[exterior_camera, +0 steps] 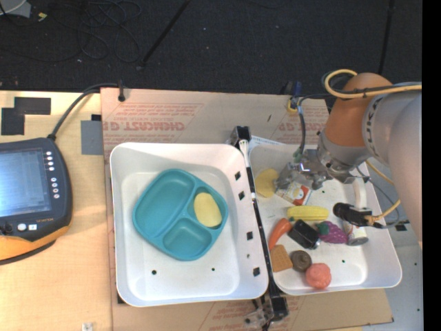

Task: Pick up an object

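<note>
Light wooden bench (65,267) overlaid by a printed cardboard sheet (179,116); a dark carpeted floor (207,33) with loose cables (89,19) lies beyond. A handheld control pendant (31,188) rests at left.

Even overhead light, soft shadows, slightly grainy.

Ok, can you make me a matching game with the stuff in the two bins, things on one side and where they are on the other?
Things:
1. teal plate
2. yellow lemon
3. corn cob
4. orange ball

Places:
A. near the front edge of the right bin
B. in the left bin
C. on the plate, in a compartment
D. middle of the right bin, below the tool

Pairs: 1-B, 2-C, 3-D, 4-A
</note>
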`<state>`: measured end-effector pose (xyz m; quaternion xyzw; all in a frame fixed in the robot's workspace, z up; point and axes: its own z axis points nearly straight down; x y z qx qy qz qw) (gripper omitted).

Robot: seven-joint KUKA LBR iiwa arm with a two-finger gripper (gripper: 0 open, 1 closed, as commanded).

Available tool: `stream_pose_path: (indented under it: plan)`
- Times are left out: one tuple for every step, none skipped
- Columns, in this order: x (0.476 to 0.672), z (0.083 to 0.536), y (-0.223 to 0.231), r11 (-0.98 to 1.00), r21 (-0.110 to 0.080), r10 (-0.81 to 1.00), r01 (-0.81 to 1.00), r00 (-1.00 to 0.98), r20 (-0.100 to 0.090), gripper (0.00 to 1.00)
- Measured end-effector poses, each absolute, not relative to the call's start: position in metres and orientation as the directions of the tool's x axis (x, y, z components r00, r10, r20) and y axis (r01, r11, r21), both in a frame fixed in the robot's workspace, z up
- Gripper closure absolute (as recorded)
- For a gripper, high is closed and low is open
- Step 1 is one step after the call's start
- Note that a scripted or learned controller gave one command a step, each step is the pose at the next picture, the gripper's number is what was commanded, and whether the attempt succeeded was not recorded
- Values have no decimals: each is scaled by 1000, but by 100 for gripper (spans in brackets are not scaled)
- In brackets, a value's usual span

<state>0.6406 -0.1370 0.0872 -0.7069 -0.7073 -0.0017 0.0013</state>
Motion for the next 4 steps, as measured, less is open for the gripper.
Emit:
stream_pose_path:
  plan:
    - [599,92,-115,-3,7,1000,1000,3,-1,0]
    - [618,90,-134,0,3,1000,1000,0,1,0]
    - [647,90,-149,4,3,1000,1000,-4,0,0]
    - [647,103,-150,5,9,1000,1000,-5,-4,100]
